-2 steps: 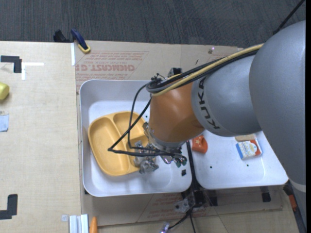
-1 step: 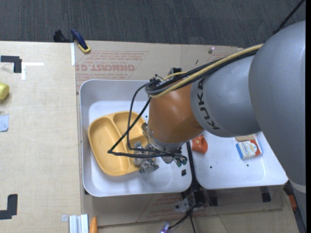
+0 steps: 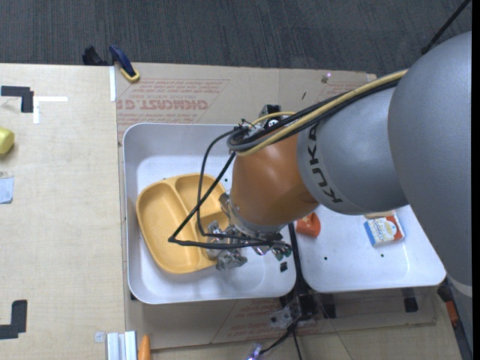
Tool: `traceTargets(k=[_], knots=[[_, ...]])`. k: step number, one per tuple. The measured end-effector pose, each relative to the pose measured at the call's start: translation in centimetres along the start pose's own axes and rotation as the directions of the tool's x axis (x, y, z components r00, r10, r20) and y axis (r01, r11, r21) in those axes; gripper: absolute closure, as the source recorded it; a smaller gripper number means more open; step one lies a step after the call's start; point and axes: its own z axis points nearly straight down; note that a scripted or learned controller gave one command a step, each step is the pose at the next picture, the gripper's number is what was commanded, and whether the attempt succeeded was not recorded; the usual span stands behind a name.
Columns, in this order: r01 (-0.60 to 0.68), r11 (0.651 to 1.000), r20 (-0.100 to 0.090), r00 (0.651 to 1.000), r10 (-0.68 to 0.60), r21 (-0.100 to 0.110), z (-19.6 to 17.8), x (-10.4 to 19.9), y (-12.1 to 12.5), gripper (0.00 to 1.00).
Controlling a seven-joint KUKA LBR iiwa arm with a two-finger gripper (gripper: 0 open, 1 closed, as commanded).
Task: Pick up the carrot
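Two white bins sit side by side on the worktop. Over the left bin, the arm's jaws hang at the yellow divided tray's four o'clock edge; whether they are open or closed I cannot tell. An orange piece, likely the carrot, lies in the right bin, at the wrist's three o'clock, with a small carton beyond.

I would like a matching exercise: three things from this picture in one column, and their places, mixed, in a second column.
Things:
1. yellow plastic divided tray
2. small blue-and-white carton
3. yellow-handled blue clamp

Places:
A. right white bin
B. on the bench, above the bins in the view
C. left white bin

Pairs: 1-C, 2-A, 3-B
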Motion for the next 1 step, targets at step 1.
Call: traceTargets(k=[1], knots=[[0.154,0.988,-0.007,0.988,-0.154,-0.005,0.06,-0.53,-0.17,1.0]])
